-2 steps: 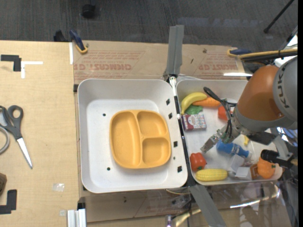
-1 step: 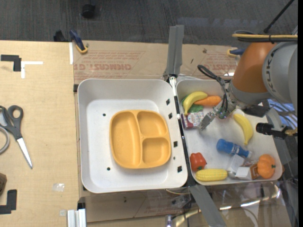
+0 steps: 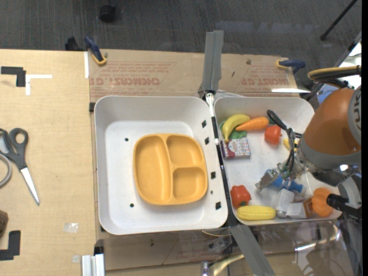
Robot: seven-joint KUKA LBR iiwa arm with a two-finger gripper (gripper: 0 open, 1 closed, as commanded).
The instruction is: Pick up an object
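Observation:
My gripper (image 3: pixel 275 179) is low in the right bin (image 3: pixel 261 101), near its middle, and the grey arm with its orange band (image 3: pixel 336 122) comes in from the right. A blue object (image 3: pixel 287 183) lies right beside the gripper, partly hidden by it. Around them lie a yellow banana (image 3: pixel 233 123), a carrot (image 3: pixel 253 123), a red tomato (image 3: pixel 272 134), a small pink box (image 3: pixel 237 148), a red pepper (image 3: pixel 240 195), a corn cob (image 3: pixel 256 213) and an orange toy (image 3: pixel 322 203). Whether anything is held cannot be made out.
The left bin (image 3: pixel 115 131) holds a yellow divided plate (image 3: pixel 171 168). Scissors (image 3: pixel 20 160) lie on the bench at far left. A black cable (image 3: pixel 282 125) crosses the right bin near the arm. Clamps sit along the back edge.

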